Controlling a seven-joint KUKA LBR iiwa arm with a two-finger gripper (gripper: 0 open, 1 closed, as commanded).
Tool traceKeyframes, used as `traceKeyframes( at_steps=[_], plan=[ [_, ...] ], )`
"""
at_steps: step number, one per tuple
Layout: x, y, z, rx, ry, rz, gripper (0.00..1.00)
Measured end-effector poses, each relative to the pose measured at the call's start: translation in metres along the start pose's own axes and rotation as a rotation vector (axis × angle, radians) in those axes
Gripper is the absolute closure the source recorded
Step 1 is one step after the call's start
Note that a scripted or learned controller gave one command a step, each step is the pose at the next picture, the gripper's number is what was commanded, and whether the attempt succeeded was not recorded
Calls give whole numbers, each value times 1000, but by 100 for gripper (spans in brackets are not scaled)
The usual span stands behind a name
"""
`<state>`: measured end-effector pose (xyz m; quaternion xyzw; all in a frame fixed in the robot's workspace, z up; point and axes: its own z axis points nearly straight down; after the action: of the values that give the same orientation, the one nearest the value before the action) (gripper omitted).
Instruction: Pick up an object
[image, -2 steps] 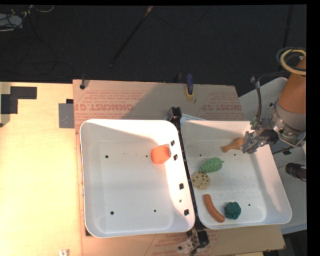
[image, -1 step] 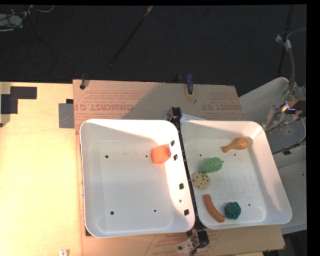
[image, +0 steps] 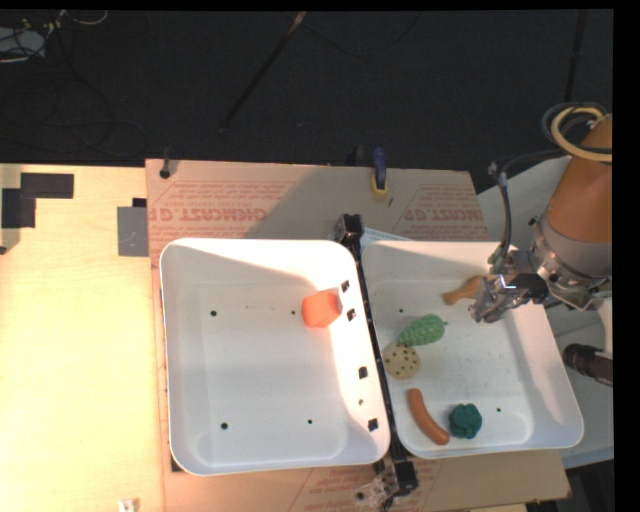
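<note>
Camera view: your hand (image: 492, 303) hangs low over the right bin (image: 545, 345), beside a tan, stubby piece (image: 463, 291); you cannot tell how it is set, and nothing shows held in it. Judge the pick as not yet made. Candidates lie loose in that bin: a knobbly green lump (image: 423, 330), a flat, speckled cookie (image: 402, 361), a smooth orange sausage (image: 428, 416) and a rough teal ball (image: 465, 420). An orange cup (image: 321, 308) sits in the left bin (image: 200, 400). Both bins are smooth white plastic on a cardboard-covered counter (image: 70, 350).
</note>
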<state>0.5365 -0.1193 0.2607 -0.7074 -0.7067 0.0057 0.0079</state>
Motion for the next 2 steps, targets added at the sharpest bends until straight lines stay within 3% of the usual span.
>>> traceKeyframes(
  at_steps=[1,2],
  plan=[
    [-2,2,-19,-14,-2,1,100],
    [-48,-57,50,-8,-2,6,100]
  ],
)
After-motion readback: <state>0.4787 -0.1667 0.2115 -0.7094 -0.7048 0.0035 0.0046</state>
